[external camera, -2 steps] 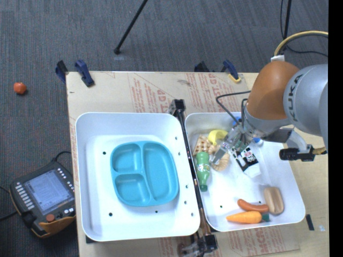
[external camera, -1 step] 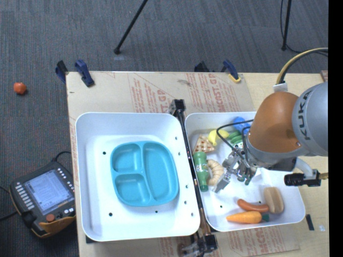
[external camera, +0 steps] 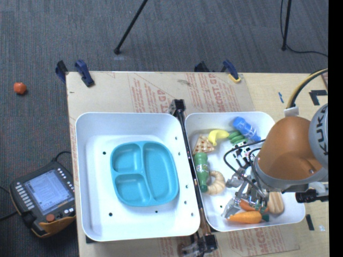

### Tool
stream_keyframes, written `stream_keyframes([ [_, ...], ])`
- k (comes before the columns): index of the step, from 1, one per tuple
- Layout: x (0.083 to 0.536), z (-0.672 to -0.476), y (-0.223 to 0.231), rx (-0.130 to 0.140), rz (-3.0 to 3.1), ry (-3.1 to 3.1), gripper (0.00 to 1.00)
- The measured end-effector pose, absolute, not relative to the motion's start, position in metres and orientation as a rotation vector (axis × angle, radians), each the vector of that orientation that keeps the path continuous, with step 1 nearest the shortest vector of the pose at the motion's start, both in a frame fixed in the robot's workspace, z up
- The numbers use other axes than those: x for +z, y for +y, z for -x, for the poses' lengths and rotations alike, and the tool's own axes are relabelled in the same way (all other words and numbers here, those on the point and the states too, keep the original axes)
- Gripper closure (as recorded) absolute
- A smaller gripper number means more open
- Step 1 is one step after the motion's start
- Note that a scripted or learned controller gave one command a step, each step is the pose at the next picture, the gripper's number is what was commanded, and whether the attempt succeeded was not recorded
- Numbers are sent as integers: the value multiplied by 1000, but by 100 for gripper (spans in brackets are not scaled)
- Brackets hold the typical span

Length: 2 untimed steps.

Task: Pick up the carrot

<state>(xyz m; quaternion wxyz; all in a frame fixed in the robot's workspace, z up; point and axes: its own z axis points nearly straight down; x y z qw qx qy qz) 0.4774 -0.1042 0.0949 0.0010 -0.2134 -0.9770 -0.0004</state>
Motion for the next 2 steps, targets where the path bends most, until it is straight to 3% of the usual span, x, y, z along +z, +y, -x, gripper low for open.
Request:
stream_keyframes([
  [2, 88, -482, -82, -1, 353, -3122, 0],
])
